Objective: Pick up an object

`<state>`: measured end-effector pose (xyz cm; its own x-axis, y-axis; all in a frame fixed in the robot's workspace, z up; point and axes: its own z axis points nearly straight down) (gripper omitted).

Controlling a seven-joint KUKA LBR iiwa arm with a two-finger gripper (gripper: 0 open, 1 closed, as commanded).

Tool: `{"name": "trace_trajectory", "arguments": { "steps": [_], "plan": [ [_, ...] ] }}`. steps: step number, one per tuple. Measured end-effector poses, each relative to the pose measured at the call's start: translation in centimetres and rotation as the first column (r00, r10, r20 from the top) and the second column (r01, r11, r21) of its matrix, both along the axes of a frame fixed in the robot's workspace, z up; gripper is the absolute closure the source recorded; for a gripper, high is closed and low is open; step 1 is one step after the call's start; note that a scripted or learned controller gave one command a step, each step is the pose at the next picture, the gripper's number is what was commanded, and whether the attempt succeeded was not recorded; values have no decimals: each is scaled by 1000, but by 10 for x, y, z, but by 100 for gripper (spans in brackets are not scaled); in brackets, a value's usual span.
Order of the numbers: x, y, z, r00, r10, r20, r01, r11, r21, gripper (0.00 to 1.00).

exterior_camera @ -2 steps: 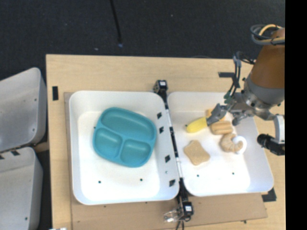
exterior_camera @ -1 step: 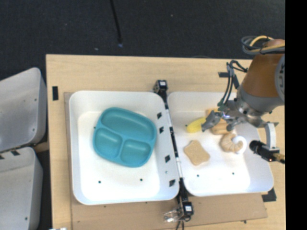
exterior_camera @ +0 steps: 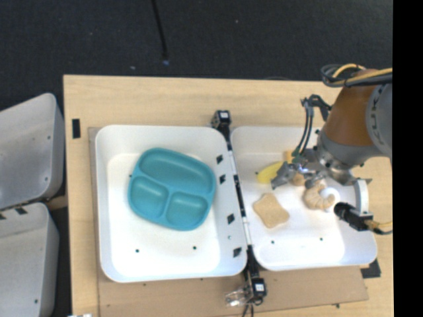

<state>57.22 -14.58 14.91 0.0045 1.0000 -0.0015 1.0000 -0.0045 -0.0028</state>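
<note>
The gripper [exterior_camera: 299,172] is down low over the right bin [exterior_camera: 291,256], just right of a yellow object [exterior_camera: 269,173], a banana-like piece lying on the bin floor. Whether the fingers are spread or closed is impossible to tell from up here; the metal parts blur together, and nothing can be seen held between them.

Above the gripper, the arm [exterior_camera: 353,121] comes in from the right edge, orange band showing broad above the grey wrist, the whole thing pitched downward and leaning leftward into the bin. Dark cables loop off the wrist toward the bin's far edge.

Just right of the gripper, near the wrist, sits a pale knobbly object [exterior_camera: 318,195], cream and tan. Toward the near side, a tan bread-like slice [exterior_camera: 270,211] lies flat on the white floor, apart from the yellow piece.

Across the divider, the left bin [exterior_camera: 119,256] carries a teal sectioned tray [exterior_camera: 172,188], lying flat and turned a little askew. Both bins rest on a light wooden bench [exterior_camera: 145,91].
</note>
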Motion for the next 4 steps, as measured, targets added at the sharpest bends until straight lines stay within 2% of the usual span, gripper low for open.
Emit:
{"name": "trace_trajectory", "arguments": {
  "steps": [1,2,3,4],
  "plan": [
    [2,-1,13,1000,-6,7,6,1000,0,100],
    [-7,-6,67,1000,-3,8,3,1000,0,100],
    [-6,-7,64,1000,-5,6,5,1000,1,100],
    [8,45,65,1000,11,6,-11,1000,2,100]
  ]
}}
